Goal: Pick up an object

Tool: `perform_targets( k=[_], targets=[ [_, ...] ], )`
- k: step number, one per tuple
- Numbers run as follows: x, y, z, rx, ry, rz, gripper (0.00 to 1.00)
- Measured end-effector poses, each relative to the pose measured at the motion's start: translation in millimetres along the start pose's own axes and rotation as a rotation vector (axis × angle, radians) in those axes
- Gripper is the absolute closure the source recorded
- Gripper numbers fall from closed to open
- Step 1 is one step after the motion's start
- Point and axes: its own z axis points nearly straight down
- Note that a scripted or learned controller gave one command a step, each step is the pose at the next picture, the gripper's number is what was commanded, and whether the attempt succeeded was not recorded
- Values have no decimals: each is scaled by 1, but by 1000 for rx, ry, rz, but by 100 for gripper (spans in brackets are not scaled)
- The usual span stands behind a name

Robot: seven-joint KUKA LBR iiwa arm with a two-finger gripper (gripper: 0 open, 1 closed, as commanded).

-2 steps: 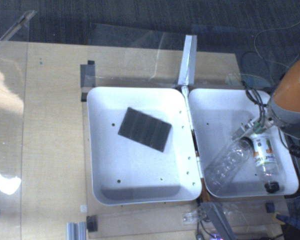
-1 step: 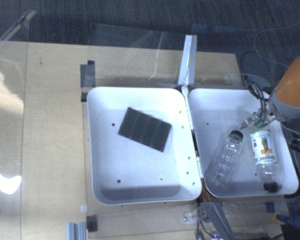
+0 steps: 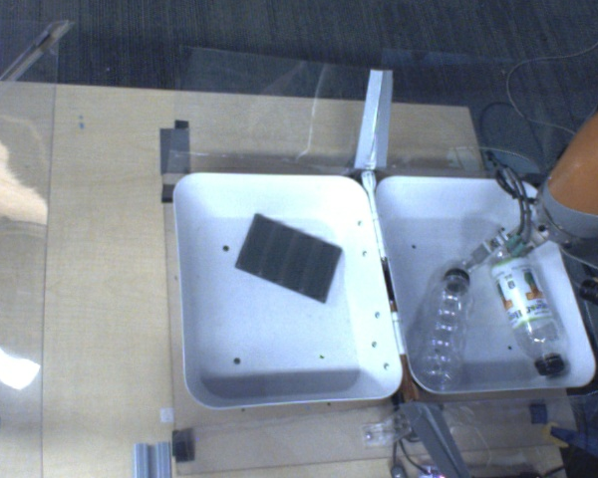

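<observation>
Light wooden bench (image 3: 100,297) carries two shallow white bins side by side, with dark carpet beyond the far edge. Left bin (image 3: 194,267) contains one dark grey rectangular pad (image 3: 288,257), lying flat and turned at a slant, roughly mid-bin. Right bin (image 3: 409,217) contains two bottles. A clear plastic bottle (image 3: 444,332) lies on its side near the bin's left wall, dark cap toward the bin centre. A second bottle with a white label (image 3: 523,302) lies nearer the right wall, its black cap toward the near right corner. Arm (image 3: 588,167) enters from the right, orange band visible at the frame edge. Gripper (image 3: 498,247) sits low over the right bin, just above the upper end of the labelled bottle, possibly touching it. Finger state: cannot tell, detail too small and blurred.
</observation>
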Motion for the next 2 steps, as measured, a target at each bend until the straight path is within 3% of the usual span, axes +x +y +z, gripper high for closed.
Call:
perform_targets(
  k=[1, 2],
  targets=[
    [97, 13, 18, 34, 39, -41, 0],
    [97, 56, 21, 39, 37, 4, 0]
  ],
)
